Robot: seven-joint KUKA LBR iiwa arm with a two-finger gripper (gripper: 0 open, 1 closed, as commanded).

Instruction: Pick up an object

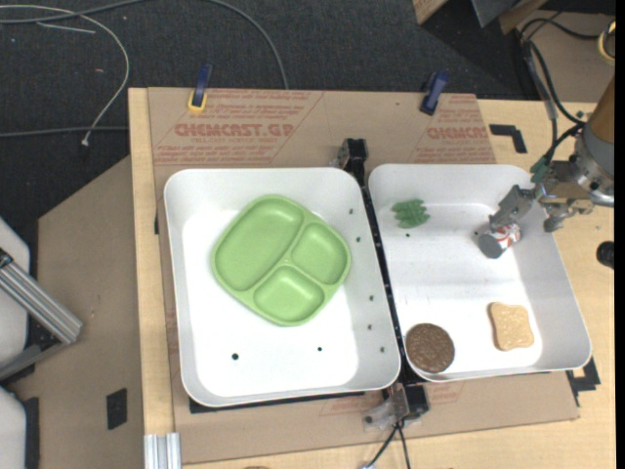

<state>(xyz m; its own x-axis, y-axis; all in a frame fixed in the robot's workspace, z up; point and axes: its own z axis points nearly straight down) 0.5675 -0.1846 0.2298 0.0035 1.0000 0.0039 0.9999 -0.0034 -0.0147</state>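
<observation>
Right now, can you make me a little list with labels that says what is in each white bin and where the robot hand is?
left bin: a green divided plate, lying flat near the middle
right bin: a small green leafy piece near the far left corner; a round brown cookie at the near left corner; a tan toast-like piece near the near right side
end effector: low over the right bin's far right part
arm: comes in from the right

green divided plate (281,259) in left bin (186,291); hand (522,215) over right bin (557,301).
</observation>
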